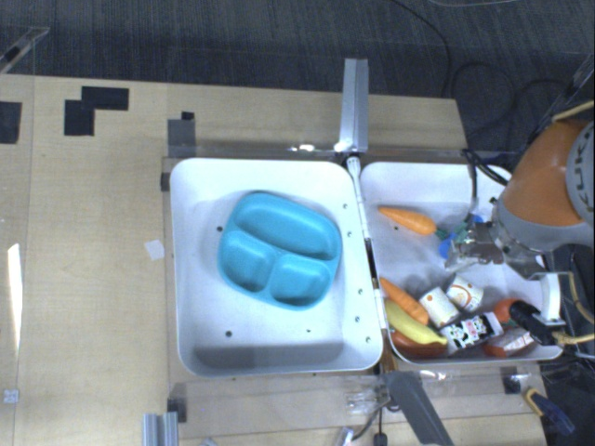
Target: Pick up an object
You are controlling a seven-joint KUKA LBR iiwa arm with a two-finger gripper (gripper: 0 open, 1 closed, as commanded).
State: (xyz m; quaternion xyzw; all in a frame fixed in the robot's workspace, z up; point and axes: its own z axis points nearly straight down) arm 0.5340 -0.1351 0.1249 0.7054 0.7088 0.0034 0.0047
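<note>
Over the right bin (409, 189) | you see smooth tapered carrots (407, 219), a curved banana (413, 327), small bottles | left bin (191, 249): glossy blue divided tray (279, 249) | arm bent in from right, gripper (474, 244) low; grip state unclear.

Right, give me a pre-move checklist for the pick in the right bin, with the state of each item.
1. Arm over the right bin: ok, the pincer is above its right half.
2. Pincer open or shut: cannot tell.
3. Anything held: cannot tell.
4. Targets available: ok, a carrot lies alone near the back; a banana, a second carrot and small bottles crowd the front.
5. Easiest pick: the lone carrot, probably, as nothing touches it.
6. Left bin: ok, the blue divided tray sits apart from the work.
</note>
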